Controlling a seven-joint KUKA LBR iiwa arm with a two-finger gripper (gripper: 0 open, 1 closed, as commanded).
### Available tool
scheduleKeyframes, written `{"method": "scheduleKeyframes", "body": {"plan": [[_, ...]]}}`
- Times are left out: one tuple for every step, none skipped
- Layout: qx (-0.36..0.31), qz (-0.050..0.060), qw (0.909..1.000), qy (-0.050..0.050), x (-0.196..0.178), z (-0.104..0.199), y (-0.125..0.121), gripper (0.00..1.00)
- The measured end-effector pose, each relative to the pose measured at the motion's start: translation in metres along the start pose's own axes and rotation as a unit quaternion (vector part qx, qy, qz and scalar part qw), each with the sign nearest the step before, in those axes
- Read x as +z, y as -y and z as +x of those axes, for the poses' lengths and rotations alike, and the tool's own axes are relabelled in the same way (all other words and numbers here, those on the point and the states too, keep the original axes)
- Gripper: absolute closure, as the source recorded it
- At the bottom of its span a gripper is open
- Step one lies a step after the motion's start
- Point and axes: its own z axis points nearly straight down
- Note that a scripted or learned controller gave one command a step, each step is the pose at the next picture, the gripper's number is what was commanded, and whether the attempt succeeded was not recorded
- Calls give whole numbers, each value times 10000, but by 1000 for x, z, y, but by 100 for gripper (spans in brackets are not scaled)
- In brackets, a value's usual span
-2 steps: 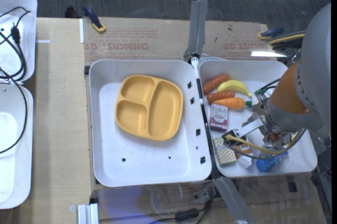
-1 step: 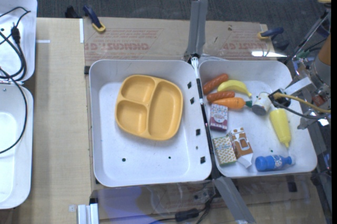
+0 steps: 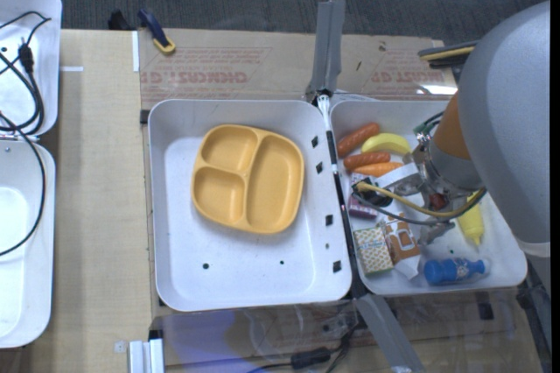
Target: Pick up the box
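In the camera view the arm point(image 3: 512, 144) hangs over the right bin point(image 3: 516, 262), its bulk hiding much of what lies beneath. The gripper point(image 3: 435, 198) sits low among the clutter near the bin's middle, wrapped in cables; whether it is open or closed, or has hold of anything, I cannot tell from here.

The box point(image 3: 374, 249) lies in the lower left part of the right bin, just beside the divider between the bins. It looks small, flat and squarish, with a pale speckled printed face, lying slightly askew. An orange-and-white carton point(image 3: 402, 242) touches its right side, and a blue bottle point(image 3: 454, 271) lies near, toward the bin's front.

The main risk, as I judge it, is crowding. The carton pressed against the box could be caught instead of it, or along with it. The box's closeness to the bin wall leaves little room for a finger on that side, so a descent could strike the rim or push the box away. A flat box lying low also offers little to grasp and could slip free. The carrot point(image 3: 368, 161), sausage point(image 3: 358, 139) and banana point(image 3: 386, 143) lie farther back, less likely to interfere. The left bin point(image 3: 175, 275) holds a yellow tray point(image 3: 248, 179).
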Motion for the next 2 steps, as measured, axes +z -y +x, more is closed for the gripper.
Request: {"method": "scheduleKeyframes", "body": {"plan": [[-423,-3,9991,0,0,13,-67,0],[-277,147,9995,-27,-2,96,-106,0]]}}
